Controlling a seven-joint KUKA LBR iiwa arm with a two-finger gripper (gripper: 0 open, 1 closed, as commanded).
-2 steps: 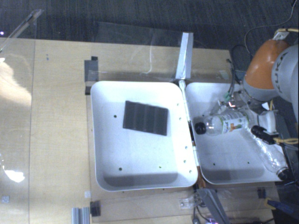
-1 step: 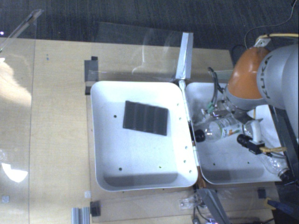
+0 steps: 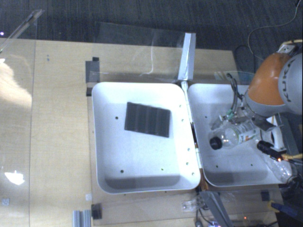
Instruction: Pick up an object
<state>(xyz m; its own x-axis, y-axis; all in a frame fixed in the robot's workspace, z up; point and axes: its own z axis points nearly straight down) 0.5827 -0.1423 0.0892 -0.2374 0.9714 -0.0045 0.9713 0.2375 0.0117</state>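
Right bin [image 3: 210, 171], front wall nearest the lens, held a clear plastic bottle [image 3: 233, 137] with a dark cap, lying on its side near mid-floor. Hand [image 3: 236, 119] sat low, just above or touching the bottle; contact unclear, and whether shut or apart could not be told. Step judged: closing in for a grasp. Next: secure hold, then lift. Left bin [image 3: 102, 141] held a dark flat pad [image 3: 147, 119]. Both bins rested on the wooden surface [image 3: 52, 126].
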